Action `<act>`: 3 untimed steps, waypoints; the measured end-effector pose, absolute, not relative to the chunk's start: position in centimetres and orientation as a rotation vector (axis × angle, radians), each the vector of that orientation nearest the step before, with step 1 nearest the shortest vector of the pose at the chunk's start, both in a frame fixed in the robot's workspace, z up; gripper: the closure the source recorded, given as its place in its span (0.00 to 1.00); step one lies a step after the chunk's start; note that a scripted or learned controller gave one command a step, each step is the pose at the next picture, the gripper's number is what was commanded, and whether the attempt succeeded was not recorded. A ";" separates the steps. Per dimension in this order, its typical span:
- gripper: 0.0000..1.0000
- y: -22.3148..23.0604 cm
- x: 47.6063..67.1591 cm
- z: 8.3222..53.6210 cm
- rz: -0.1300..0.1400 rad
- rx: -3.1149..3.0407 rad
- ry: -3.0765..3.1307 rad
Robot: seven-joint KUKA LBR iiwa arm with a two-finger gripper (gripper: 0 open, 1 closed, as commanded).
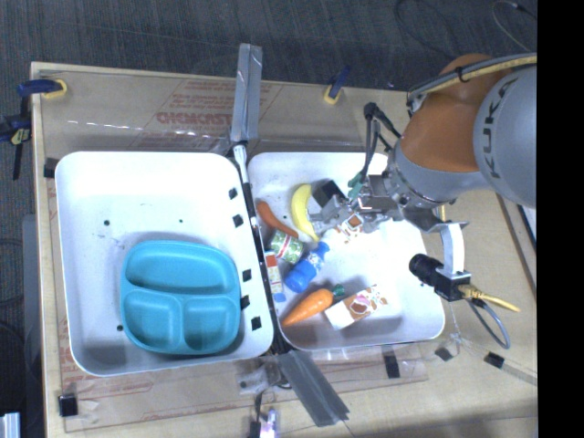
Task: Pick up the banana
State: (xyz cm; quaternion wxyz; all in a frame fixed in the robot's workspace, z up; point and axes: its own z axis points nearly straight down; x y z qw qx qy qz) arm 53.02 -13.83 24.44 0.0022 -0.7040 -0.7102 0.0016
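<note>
The yellow banana [303, 210] lies in the right bin [406, 322], near its upper left, curved and pointing roughly up and down. My gripper [335, 215] is low in the same bin, immediately to the right of the banana, at about the banana's height. The grey arm with its orange band reaches in from the right above it. The view is too cluttered there to judge whether the gripper touches the banana. The banana still rests on the bin floor.
Left of the banana lie a brown sausage [274, 219], a green can [288, 247] and a blue bottle [306, 267]. A carrot [308, 306] and a small carton [357, 307] sit near the front wall. The left bin [91, 199] holds a blue divided tray [182, 297].
</note>
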 end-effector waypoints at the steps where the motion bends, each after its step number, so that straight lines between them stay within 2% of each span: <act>1: 0.00 -14.1 62.8 20.9 0.003 -1.984 -2.434; 2: 0.00 -14.3 64.0 9.3 0.002 -1.982 -2.438; 3: 1.00 -14.3 64.0 10.3 0.003 -1.977 -2.442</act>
